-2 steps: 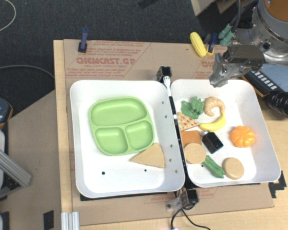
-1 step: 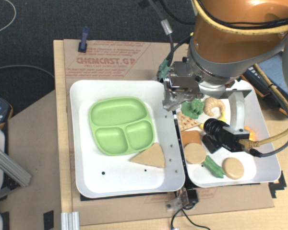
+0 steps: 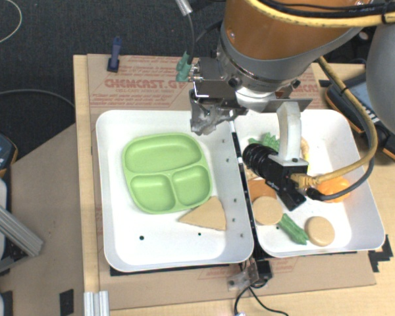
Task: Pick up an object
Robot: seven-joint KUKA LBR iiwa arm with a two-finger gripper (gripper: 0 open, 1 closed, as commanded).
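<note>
My gripper (image 3: 206, 121) hangs over the back right corner of the left bin (image 3: 112, 183), just beyond the far right corner of a green three-compartment plate (image 3: 166, 172). Nothing shows in its grasp. A tan wedge (image 3: 204, 214) lies in front of the plate, near the divider between the bins. In the right bin (image 3: 359, 222) lie an orange piece (image 3: 334, 187), two tan discs (image 3: 266, 210) (image 3: 320, 230), a green bean-like piece (image 3: 291, 229) and a leafy green piece (image 3: 270, 139); the wrist partly covers them.
The arm's thick orange and grey body (image 3: 283, 25) fills the top right and hides the back of the right bin. A blue clip (image 3: 114, 53) sits on the board behind the left bin. Bare white floor lies at the left bin's front left.
</note>
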